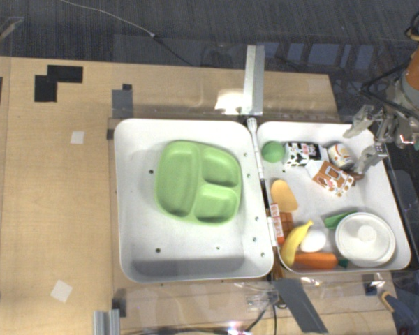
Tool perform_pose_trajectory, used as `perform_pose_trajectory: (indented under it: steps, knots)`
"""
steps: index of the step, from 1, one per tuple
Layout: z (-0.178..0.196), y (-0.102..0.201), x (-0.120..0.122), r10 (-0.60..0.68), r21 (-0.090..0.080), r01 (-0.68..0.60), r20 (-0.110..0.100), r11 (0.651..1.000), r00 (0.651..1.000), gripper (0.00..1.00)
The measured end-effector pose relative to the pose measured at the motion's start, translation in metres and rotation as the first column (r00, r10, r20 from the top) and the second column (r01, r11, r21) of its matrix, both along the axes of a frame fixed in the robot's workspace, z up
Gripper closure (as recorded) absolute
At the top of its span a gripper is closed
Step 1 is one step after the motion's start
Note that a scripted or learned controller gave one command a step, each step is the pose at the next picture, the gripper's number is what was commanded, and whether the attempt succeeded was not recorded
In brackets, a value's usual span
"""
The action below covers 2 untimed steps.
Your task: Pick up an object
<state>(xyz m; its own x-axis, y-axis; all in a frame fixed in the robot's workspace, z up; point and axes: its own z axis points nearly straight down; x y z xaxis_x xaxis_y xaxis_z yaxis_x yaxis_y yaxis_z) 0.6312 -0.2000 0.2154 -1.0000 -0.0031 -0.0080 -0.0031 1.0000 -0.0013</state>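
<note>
My gripper (pixel 366 142) hangs over the right bin's (pixel 398 215) far right corner, open, with nothing between its fingers. Just left of it lie a small round tan-and-white item (pixel 340 154) and an orange-and-white patterned packet (pixel 333 179). Further left are a black-and-white cow-patterned item (pixel 302 152) and a green ball (pixel 271 151). Nearer the front sit a yellow-orange oval piece (pixel 284 195), a banana (pixel 293 241), a white egg (pixel 313 241), a carrot (pixel 314 260), a green piece (pixel 335 220) and a white bowl (pixel 364 237).
The left bin (pixel 136 208) holds a green divided plate (pixel 197 180). A metal post (pixel 254 82) stands behind the wall between the bins. The wooden bench (pixel 49 208) stretches to the left. Cables (pixel 377 86) trail near the arm at the right.
</note>
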Motion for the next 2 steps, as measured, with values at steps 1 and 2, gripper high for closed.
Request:
perform_pose_trajectory:
  steps: [1, 2]
  knots:
    - [-0.095, 0.017, 0.006, 0.148, -0.004, -0.148, 0.006, 0.989, 0.989, 0.0]
    - [-0.123, 0.072, -0.016, 0.177, -0.002, -0.177, 0.005, 0.984, 0.984, 0.0]
